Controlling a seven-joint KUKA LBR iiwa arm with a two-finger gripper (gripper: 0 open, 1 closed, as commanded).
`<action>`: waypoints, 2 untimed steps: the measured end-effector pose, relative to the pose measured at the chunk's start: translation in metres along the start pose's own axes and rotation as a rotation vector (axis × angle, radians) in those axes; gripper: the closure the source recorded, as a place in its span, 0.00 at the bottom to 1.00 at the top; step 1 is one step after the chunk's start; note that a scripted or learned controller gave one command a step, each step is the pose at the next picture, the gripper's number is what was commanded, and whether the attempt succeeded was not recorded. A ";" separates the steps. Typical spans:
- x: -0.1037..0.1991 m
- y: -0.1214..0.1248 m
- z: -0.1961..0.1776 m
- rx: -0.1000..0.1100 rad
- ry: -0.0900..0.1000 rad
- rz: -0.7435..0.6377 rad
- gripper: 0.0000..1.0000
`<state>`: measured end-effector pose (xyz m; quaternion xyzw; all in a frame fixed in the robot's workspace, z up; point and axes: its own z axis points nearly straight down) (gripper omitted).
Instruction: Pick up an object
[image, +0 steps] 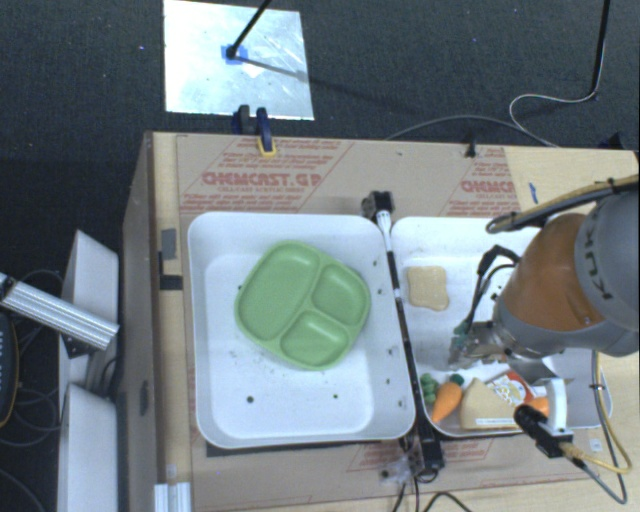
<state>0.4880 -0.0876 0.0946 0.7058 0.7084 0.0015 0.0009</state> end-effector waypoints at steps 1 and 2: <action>0.000 0.001 -0.010 -0.002 0.000 -0.001 1.00; 0.000 0.002 -0.021 -0.004 0.000 -0.002 1.00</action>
